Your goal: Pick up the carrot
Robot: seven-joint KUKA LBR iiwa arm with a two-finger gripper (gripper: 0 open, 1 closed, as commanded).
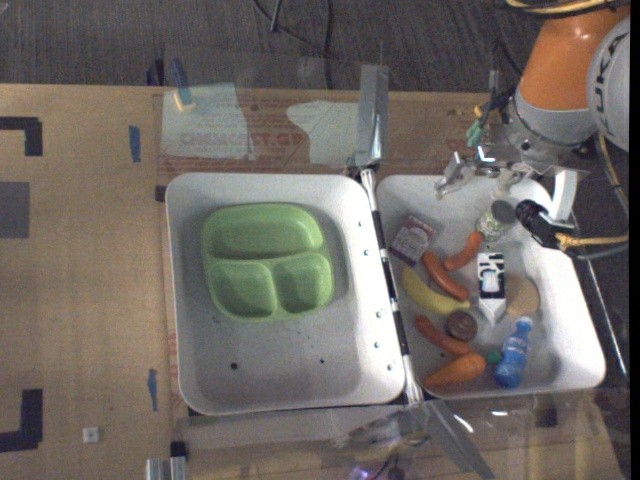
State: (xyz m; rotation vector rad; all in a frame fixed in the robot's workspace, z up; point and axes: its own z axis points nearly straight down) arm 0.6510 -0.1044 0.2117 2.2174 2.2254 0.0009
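— How's your light?
— Even and soft from overhead; your white bins (270,193) glow brightly without burning out.
— Shadows?
— Faint, under the green tray (268,260).
— Sharpness?
— Slightly soft overall; the lower edge looks smeared, perhaps by reflections.

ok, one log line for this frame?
task: pick carrot | orange tapered carrot: right white bin, near edge, untouched | pincer: above bin's far edge | green divided tray: left bin

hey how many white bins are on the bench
2: the left bin holds a green tray; the right bin holds the carrot and other items.
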